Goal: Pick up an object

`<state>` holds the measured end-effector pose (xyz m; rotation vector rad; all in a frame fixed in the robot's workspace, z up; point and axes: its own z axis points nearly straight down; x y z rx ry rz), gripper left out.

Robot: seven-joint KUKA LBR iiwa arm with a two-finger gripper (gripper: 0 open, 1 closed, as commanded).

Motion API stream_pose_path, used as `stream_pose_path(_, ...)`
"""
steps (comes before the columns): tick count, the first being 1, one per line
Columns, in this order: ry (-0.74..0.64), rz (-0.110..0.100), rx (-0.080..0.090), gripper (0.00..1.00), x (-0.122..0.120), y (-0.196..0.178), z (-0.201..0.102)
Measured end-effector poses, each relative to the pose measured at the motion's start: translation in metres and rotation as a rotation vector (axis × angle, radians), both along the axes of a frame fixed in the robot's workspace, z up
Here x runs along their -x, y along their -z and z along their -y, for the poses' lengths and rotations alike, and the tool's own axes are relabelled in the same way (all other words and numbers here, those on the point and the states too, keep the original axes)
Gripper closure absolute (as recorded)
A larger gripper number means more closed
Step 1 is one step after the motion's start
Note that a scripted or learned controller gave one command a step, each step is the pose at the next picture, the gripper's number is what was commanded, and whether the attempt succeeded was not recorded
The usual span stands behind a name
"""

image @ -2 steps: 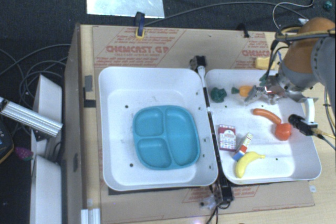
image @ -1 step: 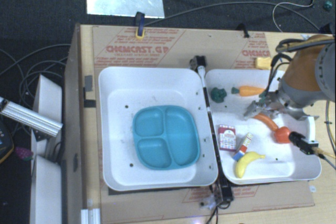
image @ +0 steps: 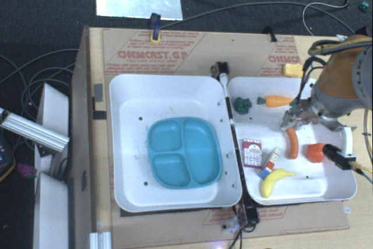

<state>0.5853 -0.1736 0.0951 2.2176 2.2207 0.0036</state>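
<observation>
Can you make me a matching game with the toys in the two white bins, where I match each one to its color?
Things:
1. divided plate
2. banana
3. carrot
4. little box

Colors:
A. yellow
B. red and white
C. light blue
D. orange with a green end

Pairs: 1-C, 2-A, 3-D, 4-B
</observation>
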Motion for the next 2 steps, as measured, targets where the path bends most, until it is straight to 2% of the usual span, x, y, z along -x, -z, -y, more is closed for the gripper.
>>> stream_pose_path(1,-0.002,-0.003,-0.001,1.0,0.036,0.011,-0.066)
stream_pose_path(2,-0.002,0.0,-0.001,1.0,0.007,-0.09,-0.127)
